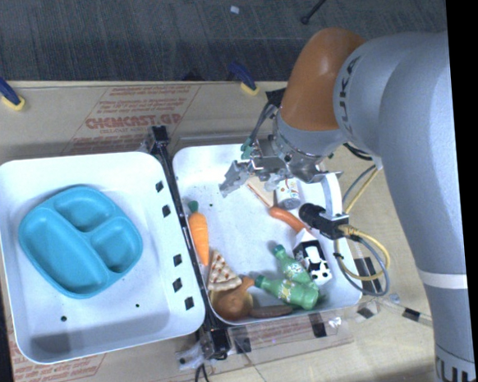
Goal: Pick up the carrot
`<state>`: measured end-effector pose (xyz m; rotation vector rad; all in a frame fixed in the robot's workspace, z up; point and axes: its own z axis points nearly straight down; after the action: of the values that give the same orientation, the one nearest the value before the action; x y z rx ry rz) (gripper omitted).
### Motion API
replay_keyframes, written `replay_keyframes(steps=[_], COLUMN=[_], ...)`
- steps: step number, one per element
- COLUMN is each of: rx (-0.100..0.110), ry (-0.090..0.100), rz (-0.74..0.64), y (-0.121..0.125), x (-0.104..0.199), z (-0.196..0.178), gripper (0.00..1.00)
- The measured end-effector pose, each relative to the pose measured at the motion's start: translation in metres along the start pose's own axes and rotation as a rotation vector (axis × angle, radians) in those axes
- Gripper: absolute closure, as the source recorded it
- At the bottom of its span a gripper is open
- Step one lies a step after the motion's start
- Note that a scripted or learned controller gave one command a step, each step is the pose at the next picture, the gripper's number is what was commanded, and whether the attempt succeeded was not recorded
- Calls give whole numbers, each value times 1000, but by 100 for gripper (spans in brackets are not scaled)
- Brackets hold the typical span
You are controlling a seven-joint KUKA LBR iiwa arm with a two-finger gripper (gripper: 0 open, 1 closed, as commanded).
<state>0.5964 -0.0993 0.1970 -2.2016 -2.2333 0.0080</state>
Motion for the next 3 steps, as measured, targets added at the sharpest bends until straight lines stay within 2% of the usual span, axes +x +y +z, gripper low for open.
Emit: replay_keyframes(steps=[1, 2, 3], rx=[-1, -3, 1], ry=[-8, 0, 0], rz=[118, 426, 417], y=[-19, -21, -20], x=[5, 0, 1], z=[96, 105, 95], gripper=[0, 0, 100])
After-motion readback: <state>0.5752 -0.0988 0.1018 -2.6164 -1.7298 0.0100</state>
